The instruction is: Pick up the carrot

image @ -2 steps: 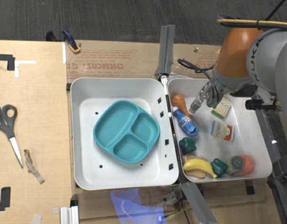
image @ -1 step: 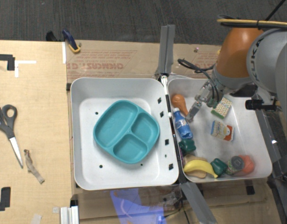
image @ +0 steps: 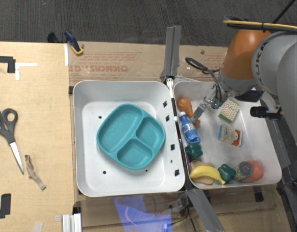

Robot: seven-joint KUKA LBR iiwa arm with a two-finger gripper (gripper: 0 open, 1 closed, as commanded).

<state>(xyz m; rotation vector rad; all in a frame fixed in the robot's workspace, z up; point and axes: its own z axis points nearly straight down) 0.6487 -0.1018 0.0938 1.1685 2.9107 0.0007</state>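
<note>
We saw bright, even overhead light. The white bins [image: 80, 144] were nearly washed out, with soft shadows inside their walls. The teal plate [image: 131, 137] looked sharp; the arm [image: 271, 57] at right appeared slightly blurred.

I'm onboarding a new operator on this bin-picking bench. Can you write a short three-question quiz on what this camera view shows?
1. True or false: the teal divided plate lies in the left bin.
2. Which thing lies closest to the gripper? A) the banana B) the carrot C) the scissors
3. Fill in: the blue bottle lies along the right bin's ____ wall, in this view.

Key
1. True.
2. B: the carrot lies at the bin's far left corner, just left of the gripper.
3. Left: it lies against the divider between the bins.
</note>
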